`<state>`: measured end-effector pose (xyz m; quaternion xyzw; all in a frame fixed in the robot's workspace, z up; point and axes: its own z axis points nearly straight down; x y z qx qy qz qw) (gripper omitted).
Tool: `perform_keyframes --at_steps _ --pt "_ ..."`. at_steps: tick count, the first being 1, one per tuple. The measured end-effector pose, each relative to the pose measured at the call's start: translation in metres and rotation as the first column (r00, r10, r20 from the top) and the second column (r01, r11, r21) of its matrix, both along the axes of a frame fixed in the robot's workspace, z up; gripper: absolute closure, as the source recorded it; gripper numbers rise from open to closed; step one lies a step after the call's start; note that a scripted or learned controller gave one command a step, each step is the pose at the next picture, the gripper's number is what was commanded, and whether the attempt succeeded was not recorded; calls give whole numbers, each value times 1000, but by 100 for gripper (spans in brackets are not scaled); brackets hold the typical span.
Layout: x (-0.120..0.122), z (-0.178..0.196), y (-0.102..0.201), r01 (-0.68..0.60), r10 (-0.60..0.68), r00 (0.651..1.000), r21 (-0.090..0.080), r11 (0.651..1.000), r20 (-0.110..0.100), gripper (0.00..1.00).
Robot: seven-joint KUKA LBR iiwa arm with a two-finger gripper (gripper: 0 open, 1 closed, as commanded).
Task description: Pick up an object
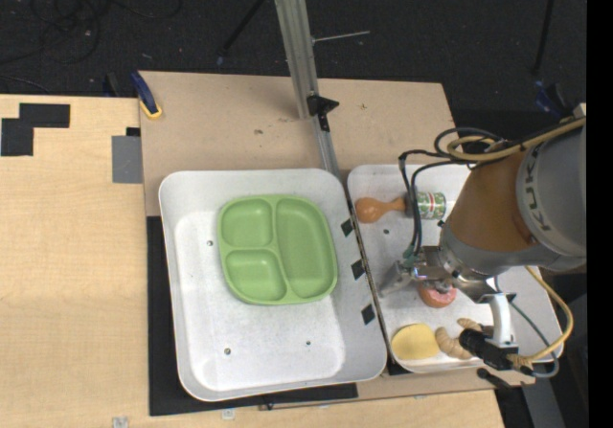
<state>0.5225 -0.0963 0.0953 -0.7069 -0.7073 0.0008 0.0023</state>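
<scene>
My gripper hangs low in the right bin, under the orange-banded wrist. A pink-red round object lies just to its right, partly hidden by the arm. An orange pear-shaped toy lies at the bin's far left. Beside it, a small can with a green label lies against the arm. A yellow round piece and a brown piece rest at the bin's near edge. I see nothing held in the gripper.
The left bin holds a green divided plate. A metal post rises behind the bins. Black clips sit on the wall between the bins. Cables loop around the arm.
</scene>
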Motion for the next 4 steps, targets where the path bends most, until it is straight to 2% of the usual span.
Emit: perform_keyframes --at_steps 1,2,3,4 --pt "2 15 -5 8 -7 1000 -8 1000 10 100" --pt "-5 63 1 0 0 1000 -2 1000 5 100" --pt "-9 106 -2 0 0 1000 -2 1000 4 100" --pt "-6 168 2 -1 1 1000 -3 1000 9 100"
